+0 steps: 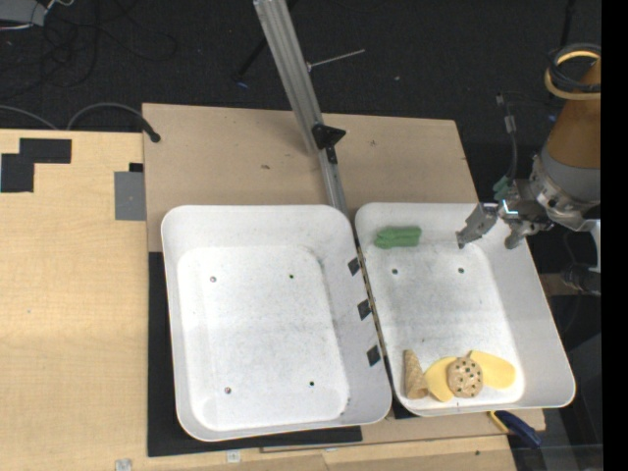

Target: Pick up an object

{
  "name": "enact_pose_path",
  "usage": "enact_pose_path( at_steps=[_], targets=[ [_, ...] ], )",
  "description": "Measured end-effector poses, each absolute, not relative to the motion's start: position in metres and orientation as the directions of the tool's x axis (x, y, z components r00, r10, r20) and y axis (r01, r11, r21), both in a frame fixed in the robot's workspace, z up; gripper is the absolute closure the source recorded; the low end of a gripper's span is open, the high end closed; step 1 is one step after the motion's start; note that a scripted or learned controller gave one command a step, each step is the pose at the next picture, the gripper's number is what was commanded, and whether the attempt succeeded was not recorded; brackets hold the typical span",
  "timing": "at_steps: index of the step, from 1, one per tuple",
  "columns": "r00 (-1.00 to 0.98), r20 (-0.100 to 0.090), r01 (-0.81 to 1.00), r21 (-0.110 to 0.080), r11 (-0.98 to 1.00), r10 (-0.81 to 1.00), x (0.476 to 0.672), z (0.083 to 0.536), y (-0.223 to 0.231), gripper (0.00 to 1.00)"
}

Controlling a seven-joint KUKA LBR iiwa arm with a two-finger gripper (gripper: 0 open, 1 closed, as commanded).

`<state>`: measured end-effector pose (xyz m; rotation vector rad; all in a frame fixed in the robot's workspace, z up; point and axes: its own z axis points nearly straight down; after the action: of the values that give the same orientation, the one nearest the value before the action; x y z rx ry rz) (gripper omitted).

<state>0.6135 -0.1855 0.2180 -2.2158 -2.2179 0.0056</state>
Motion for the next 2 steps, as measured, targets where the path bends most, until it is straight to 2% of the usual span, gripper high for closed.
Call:
enact_pose_path(
  at_steps=[1,2],
  targets=[
    [-0.003,0.0,1.0,-0.003,0.003,1.0,0.615,0.221,-0.185,0.0],
    [-0.001,0.001,1.0,-0.006,0.001,1.0,0.618,0.173,-0.192,0.0]
  ],
)
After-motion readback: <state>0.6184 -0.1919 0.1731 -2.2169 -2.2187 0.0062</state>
